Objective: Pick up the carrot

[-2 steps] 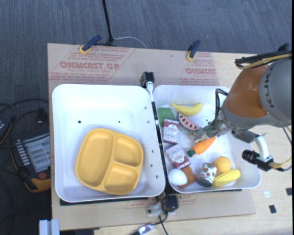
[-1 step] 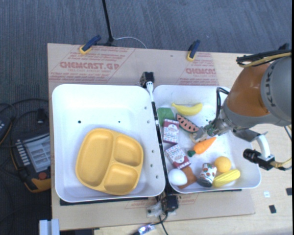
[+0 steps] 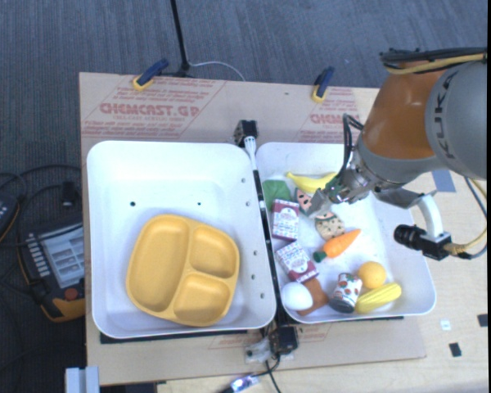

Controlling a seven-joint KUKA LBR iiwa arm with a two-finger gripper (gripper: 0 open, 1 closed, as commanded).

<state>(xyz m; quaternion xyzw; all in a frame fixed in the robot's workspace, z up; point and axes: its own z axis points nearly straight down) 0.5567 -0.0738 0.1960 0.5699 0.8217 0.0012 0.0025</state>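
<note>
Pincer (image 3: pixel 322 198) grip unclear, carrot (image 3: pixel 342 243) lying diagonal (leafy end lower-left), right bin (image 3: pixel 421 293)

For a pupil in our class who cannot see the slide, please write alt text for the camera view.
A grey and orange robot arm reaches over the right white bin, its gripper just above a toy carrot lying among other toy foods. The left white bin holds a yellow divided plate.
</note>
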